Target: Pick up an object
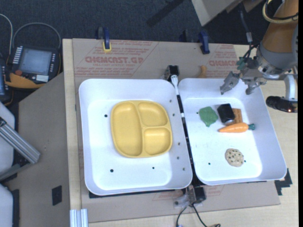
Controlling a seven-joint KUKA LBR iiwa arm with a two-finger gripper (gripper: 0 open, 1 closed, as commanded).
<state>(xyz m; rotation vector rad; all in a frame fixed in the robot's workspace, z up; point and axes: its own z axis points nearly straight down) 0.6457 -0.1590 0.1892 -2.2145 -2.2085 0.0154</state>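
Observation:
The right bin [265,145] holds a green lumpy piece [207,116], a black block [225,112] with a brown piece behind it, an orange carrot [234,128] with a green tip, and a round cookie [234,157]. My gripper [239,83] hangs over the far edge of the right bin, up and to the right of the black block. Its two fingers are spread apart with nothing between them.
A yellow divided plate [141,128] lies in the left bin [94,141]. The divider between the bins [182,126] runs down the middle. Clamps [204,41] sit on the bench's far edge. A screen pendant [33,63] rests off the bench at left.

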